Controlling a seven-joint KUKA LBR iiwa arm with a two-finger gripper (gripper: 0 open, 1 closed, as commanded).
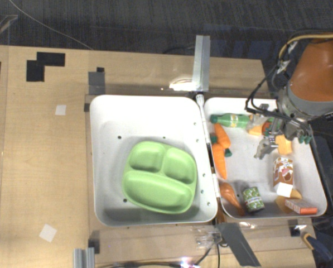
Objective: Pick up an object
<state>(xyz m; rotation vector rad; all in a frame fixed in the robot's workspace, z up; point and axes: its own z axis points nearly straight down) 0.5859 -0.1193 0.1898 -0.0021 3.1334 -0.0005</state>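
Observation:
My gripper (273, 140) hangs over the upper right part of the right bin (318, 175), under the arm's orange band. Directly by it lie a yellow piece (256, 130) and an orange-yellow block (284, 146), partly covered by the gripper. Nothing is visibly held. A green bottle (232, 119) lies at the bin's top left. Below the bottle, two carrots (220, 149) run along the left wall. A brown snack packet (283, 172) rests just below the gripper.
The right bin's front holds an orange-brown roll (231, 194), a green can (254, 199) and an orange box (298, 206). The left bin (107, 149) holds a green compartment tray (160, 176). A metal post (201, 63) stands behind the divider between the bins.

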